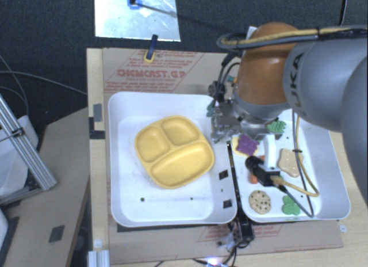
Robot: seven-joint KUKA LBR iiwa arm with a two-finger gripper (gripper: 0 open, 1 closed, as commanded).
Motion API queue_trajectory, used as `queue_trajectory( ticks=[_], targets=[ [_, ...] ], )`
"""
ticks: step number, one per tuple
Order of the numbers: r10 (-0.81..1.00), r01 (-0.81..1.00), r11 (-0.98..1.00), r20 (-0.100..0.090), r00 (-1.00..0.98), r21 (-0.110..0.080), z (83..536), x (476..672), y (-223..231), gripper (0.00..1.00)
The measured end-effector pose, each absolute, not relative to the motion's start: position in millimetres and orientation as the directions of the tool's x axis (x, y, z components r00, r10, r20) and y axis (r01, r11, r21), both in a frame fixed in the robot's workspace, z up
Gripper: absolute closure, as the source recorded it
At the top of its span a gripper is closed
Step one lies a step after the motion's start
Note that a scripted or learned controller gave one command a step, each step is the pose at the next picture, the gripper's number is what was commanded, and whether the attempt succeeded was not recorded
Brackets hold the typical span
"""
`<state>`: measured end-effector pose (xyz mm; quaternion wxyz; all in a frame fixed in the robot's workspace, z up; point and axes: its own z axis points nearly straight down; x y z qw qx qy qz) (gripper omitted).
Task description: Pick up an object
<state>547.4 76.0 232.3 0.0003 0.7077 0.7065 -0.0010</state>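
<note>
Purple piece [247,144]: in right bin [325,165], near its left wall, just beside gripper [221,126]. Gripper sits over seam between bins, tucked under wrist; how far open, cannot tell; no object seen in its grasp. Outward, same bin: green piece [278,126], tan slice [288,162], cookie [260,201], second green piece [290,205]. Yellow divided plate [172,152] in left bin [123,168].

A robotics lab: grey arm [330,81], white bins [127,202] on a cardboard-covered bench [167,71], aluminium framing [26,152]
</note>
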Motion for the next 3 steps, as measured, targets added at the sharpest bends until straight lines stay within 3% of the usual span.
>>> queue_trajectory(
  ticks=[1,2,3],
  targets=[
    [1.000,1.000,0.008,0.005,-0.008,0.012,358.9,485.6,97.8,1.00],
    [1.000,1.000,0.009,0.002,-0.009,0.004,372.1,491.9,145.5,1.00],
    [1.000,1.000,0.008,0.002,-0.008,0.004,382.3,492.5,142.8,1.00]
  ],
)
